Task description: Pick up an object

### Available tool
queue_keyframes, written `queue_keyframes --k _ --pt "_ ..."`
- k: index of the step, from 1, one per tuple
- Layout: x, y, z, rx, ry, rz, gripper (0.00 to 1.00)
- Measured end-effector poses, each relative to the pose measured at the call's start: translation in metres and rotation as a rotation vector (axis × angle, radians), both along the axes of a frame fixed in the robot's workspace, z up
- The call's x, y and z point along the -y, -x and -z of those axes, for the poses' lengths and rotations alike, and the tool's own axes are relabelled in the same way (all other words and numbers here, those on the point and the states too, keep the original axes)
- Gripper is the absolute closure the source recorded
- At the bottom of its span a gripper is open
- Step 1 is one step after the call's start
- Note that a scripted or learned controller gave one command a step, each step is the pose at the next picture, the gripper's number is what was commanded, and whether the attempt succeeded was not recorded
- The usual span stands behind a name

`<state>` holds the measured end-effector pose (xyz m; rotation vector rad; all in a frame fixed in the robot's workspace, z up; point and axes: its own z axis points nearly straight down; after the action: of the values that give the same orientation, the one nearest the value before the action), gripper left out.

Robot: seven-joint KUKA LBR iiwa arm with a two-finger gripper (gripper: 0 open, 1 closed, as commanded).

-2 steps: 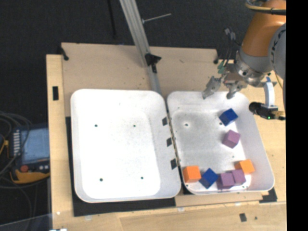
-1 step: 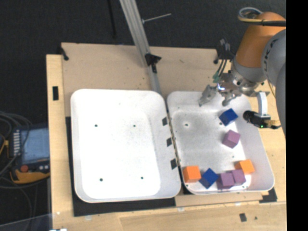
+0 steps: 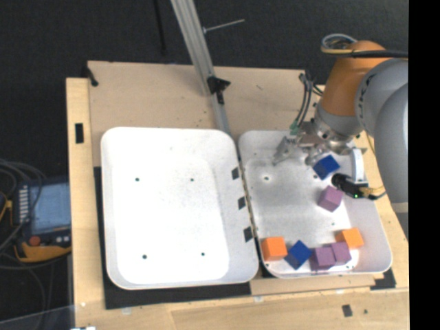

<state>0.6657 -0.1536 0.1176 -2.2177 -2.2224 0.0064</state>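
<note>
Nearest the camera, along the front wall of the right bin (image 3: 375, 270), a row of small blocks lies packed together: an orange block (image 3: 274, 247) at the left, a blue block (image 3: 299, 254) just beside it, two purple blocks (image 3: 330, 256) touching one another, and a second orange block (image 3: 353, 238) at the right end. Their position against the front wall suggests they have settled there, where the wall limits approach from that side.

Farther back, a single purple block (image 3: 330, 199) sits apart from the row on the open floor of the bin. It has free space on all sides, so it is judged the easier candidate for a pick.

Farther still, a second blue block (image 3: 326, 166) lies tilted directly below the wrist of the arm (image 3: 357, 95), close to the gripper (image 3: 302, 143). The gripper hangs low over the rear of the right bin. Whether its grasp is open or closed cannot be determined, and no block can be confirmed as held. This blue block is judged the likely target, given how near it lies.

Beside the right bin, the left bin (image 3: 113, 205) has a bare white floor. A slanted metal pole (image 3: 196, 47) rises behind both bins.
</note>
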Motion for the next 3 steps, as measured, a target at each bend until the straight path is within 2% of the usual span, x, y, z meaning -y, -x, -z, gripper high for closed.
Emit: queue_keyframes --k 1,2,3 --pt "0.001 -0.003 -0.016 0.010 0.001 0.000 1.00" --pt "0.003 0.005 -0.065 0.011 0.000 0.005 1.00" --pt "0.004 0.004 -0.100 0.010 0.000 0.003 1.00"
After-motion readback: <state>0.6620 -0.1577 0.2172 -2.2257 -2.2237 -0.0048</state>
